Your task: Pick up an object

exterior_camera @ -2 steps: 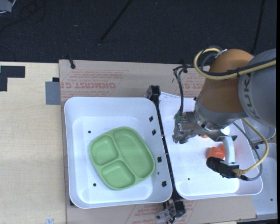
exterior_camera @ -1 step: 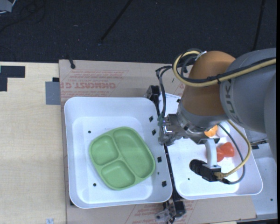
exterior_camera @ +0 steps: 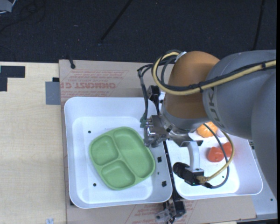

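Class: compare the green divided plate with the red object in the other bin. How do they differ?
The green divided plate is large, flat and three-sectioned; the red object is small and rounded. The plate lies fully visible in the left bin; the red object sits in the right bin, partly behind a cable. Both rest in white bins.

Readable text: two spots, both partial.

Cardboard sheet (exterior_camera: 107,80) under the bins has red print along its top edge, upside down and mirrored to this view (looks like "CHEMCRAFT C.E...", not sure of every letter). More red print on the same cardboard at the bottom edge, approx. below the bins, too small and cut off to read. Grey arm (exterior_camera: 242,97) has dark letters on its casing near the orange band, "KU" visible, rest hidden by a yellow cable.
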`<action>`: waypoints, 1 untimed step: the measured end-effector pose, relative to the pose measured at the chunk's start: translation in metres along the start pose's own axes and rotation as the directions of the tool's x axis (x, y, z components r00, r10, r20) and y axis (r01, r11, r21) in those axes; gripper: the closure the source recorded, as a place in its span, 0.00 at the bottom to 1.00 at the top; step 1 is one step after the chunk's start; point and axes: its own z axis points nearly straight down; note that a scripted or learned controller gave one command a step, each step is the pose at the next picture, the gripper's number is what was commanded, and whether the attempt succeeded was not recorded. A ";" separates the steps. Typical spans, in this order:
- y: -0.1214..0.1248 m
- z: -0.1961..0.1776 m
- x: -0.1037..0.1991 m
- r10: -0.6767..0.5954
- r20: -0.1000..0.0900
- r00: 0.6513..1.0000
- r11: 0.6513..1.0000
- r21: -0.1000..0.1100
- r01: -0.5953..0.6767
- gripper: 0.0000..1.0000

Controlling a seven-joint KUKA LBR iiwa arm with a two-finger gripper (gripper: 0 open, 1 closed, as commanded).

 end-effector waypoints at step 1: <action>0.000 0.000 -0.002 0.003 0.001 1.000 1.000 0.000 -0.003 0.00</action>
